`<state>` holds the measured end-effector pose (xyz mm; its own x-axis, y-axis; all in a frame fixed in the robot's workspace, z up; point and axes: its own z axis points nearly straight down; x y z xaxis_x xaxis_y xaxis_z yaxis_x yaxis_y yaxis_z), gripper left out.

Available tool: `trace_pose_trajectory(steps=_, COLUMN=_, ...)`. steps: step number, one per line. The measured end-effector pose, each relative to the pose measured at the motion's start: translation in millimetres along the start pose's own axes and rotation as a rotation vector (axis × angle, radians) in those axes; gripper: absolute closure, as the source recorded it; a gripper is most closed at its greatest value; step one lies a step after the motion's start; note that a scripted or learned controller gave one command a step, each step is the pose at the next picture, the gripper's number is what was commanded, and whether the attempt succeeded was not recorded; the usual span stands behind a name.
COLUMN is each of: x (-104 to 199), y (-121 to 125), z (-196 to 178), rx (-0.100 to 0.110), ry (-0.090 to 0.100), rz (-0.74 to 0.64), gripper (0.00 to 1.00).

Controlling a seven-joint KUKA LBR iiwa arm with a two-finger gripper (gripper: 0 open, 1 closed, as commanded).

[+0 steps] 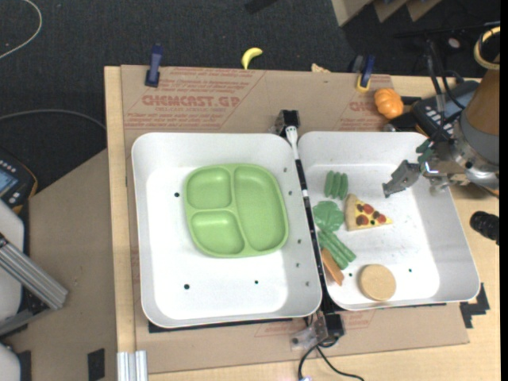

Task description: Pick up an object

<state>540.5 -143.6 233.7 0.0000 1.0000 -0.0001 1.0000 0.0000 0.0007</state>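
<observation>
I hold the claw [399,179] above the right bin [444,244], nothing visibly in it, its spread unclear, with the pizza slice [366,213] nearest below

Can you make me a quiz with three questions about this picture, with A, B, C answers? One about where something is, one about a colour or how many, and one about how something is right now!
1. Where is the pizza slice?
A. in the right bin
B. on the green plate
C. on the floor

2. How many sections does the green plate have?
A. two
B. three
C. five

3. What is the gripper doing with the pizza slice?
A. squeezing it
B. lifting it up
C. staying apart from it, above and to its right

Answers:
1. A, the slice lies on the right bin's white floor beside the green toy food.
2. B, ridges split the plate into two small parts and one large.
3. C, white bin floor shows between the gripper and the slice.
</observation>
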Motion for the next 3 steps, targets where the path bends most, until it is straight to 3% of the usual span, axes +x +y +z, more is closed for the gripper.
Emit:
trace_pose_trajectory(steps=1, x=23, y=-56, z=130, rx=0.016, ry=0.006, rz=0.001, gripper=0.00)
trace_pose_trajectory(steps=2, x=22, y=-51, z=112, rx=-0.002, ry=-0.001, rz=0.002, gripper=1.00)
trace_pose_trajectory(steps=3, x=177, y=-25, z=45, rx=-0.009, ry=0.004, rz=-0.014, gripper=1.00)
